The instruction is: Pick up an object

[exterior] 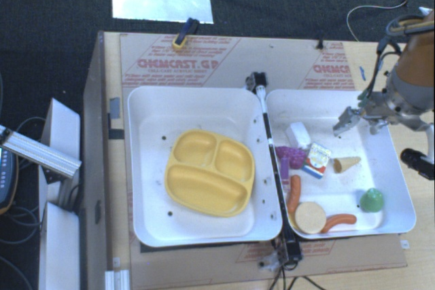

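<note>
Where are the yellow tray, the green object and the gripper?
yellow tray [234, 192]: camera view, right rim.
green object [372, 200]: camera view, its middle.
gripper [345, 121]: camera view, at its fingertips, above the right bin.

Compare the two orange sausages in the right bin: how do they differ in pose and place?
The upper sausage lies nearly along the bin's divider, close beside it, just under the purple grapes. The lower sausage lies crosswise near the front wall of the right bin, curving slightly, right of the round cracker. Each has one end by that cracker. Both are orange, slim, and of similar length.
</note>
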`<move>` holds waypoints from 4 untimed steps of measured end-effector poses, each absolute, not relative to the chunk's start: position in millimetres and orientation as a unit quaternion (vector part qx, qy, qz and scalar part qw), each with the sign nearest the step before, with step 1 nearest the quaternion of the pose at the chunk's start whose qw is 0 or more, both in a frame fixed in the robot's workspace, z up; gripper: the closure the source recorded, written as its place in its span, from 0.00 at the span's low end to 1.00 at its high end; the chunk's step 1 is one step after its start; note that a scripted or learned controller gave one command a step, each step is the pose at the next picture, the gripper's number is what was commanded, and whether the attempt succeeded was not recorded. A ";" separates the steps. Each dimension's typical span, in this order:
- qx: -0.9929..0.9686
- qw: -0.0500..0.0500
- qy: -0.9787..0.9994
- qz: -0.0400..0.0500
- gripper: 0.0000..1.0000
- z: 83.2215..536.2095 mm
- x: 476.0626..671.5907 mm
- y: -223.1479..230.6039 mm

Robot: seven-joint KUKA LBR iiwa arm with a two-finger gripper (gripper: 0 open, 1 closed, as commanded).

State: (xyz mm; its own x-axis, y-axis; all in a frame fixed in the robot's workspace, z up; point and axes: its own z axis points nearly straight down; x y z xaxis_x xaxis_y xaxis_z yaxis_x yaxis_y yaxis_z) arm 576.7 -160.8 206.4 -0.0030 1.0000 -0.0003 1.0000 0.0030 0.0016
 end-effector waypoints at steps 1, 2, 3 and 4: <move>0.705 -0.001 0.709 0.000 0.00 141.7 596.0 -98.8; 0.705 0.000 0.709 0.001 0.00 184.8 563.4 -42.2; 0.707 0.000 0.708 0.000 0.00 184.3 554.2 -48.6; 0.707 0.000 0.708 0.000 0.00 184.2 528.1 -49.5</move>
